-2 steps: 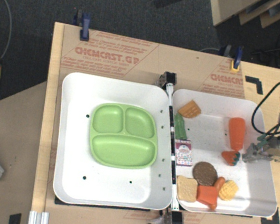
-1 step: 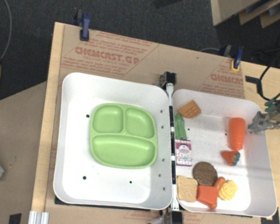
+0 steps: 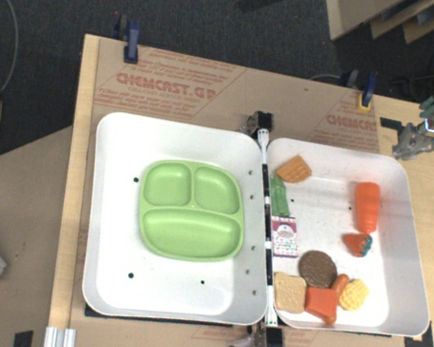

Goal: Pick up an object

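Gripper (image 3: 417, 139) poised beyond right bin (image 3: 406, 235) far corner — off the toys, arm mostly out of frame

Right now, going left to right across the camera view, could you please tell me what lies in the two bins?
Green divided plate → green packet → brown round cookie → yellow waffle piece; higher up, toward the right, the orange carrot.

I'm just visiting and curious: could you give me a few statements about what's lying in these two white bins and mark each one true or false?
1. The green divided plate lies in the left bin. True.
2. The plate holds a cookie. False: its compartments hold nothing.
3. The brown round cookie lies in the right bin. True.
4. The orange carrot lies outside both bins. False: it lies in the right bin.
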Robot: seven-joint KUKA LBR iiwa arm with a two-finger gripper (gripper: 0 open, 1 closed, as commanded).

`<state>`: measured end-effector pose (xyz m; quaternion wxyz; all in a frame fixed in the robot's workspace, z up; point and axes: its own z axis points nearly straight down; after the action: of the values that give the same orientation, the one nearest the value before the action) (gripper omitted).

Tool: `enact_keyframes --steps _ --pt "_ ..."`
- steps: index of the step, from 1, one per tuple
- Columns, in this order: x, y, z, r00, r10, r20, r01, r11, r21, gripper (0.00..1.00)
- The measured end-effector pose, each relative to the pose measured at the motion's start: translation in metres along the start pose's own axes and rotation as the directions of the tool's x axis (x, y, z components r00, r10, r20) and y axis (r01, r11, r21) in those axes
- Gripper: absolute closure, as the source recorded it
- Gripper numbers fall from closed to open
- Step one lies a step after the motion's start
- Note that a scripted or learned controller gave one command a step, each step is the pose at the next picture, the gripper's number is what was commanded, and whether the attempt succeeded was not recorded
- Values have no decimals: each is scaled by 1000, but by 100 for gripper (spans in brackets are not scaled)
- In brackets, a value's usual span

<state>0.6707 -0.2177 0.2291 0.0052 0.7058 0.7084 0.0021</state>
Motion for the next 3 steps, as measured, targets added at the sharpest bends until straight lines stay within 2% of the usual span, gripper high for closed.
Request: enact_keyframes --steps 1,2,3 --pt "7 -6 62 1000 3 -6 -2 1000 16 100" --pt "6 -5 58 1000 2 -4 -2 1000 11 0" --pt "23 -39 149 1000 5 -7 -4 1000 19 0"
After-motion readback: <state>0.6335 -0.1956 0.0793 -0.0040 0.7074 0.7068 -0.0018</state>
